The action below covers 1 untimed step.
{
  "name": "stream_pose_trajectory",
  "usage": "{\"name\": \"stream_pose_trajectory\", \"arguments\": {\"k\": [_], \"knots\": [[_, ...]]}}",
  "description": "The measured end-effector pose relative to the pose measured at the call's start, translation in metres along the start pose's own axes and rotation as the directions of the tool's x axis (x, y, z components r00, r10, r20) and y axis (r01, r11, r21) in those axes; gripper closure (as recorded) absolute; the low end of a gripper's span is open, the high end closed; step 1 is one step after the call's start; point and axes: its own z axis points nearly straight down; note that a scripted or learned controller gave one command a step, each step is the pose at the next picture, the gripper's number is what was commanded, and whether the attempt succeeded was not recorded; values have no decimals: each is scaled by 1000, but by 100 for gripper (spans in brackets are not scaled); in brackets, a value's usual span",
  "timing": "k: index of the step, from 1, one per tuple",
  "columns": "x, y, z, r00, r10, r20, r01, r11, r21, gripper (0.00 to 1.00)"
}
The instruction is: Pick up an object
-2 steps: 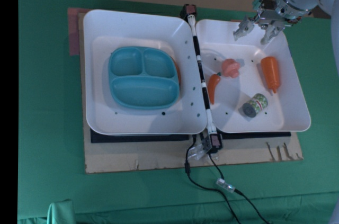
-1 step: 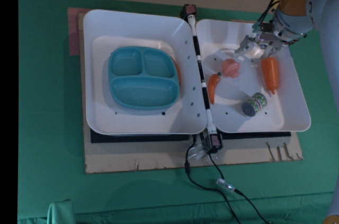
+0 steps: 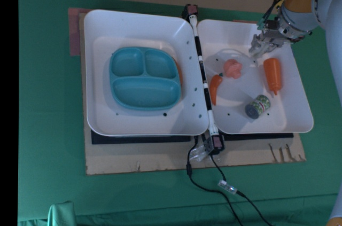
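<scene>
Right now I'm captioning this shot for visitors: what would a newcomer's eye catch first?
Probably the teal divided plate in the left bin. Next, the gripper above the right bin's far side, near an orange bottle, a pink toy, an orange pepper and a small can.

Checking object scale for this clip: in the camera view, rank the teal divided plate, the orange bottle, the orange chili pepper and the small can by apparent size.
1. Teal divided plate, largest by far.
2. Orange bottle.
3. Orange chili pepper and small can: the pepper is longer, the can stubbier; too close to rank.
</scene>
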Motion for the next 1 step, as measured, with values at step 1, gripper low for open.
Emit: {"name": "stream_pose_trajectory", "arguments": {"k": [1], "knots": [[-4, 47, -80, 1000, -3, -3, 3, 1000, 6, 100]]}}
